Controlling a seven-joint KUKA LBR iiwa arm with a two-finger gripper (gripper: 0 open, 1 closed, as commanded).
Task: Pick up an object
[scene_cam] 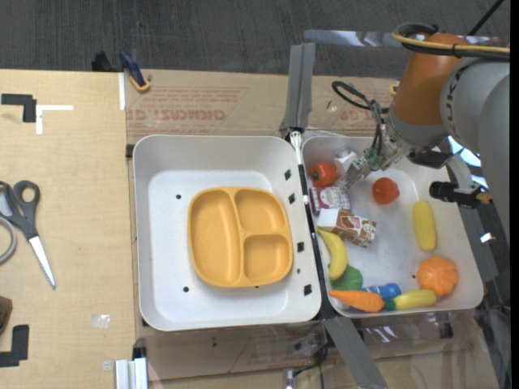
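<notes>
Low in the right bin (454, 302) lies a carrot (357, 300), well apart from the end effector (354, 171), whose state I cannot tell.

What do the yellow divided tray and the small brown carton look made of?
The yellow divided tray looks like moulded plastic: uniform colour, rounded compartment walls, a soft sheen. The small brown carton looks like printed card or a plastic toy copy; its flat printed faces and sharp edges leave that open.

A robotics lab bench: cardboard (195, 104) under two white bins (150, 217), scissors (31, 225) lying far left of the gripper (357, 167).
</notes>
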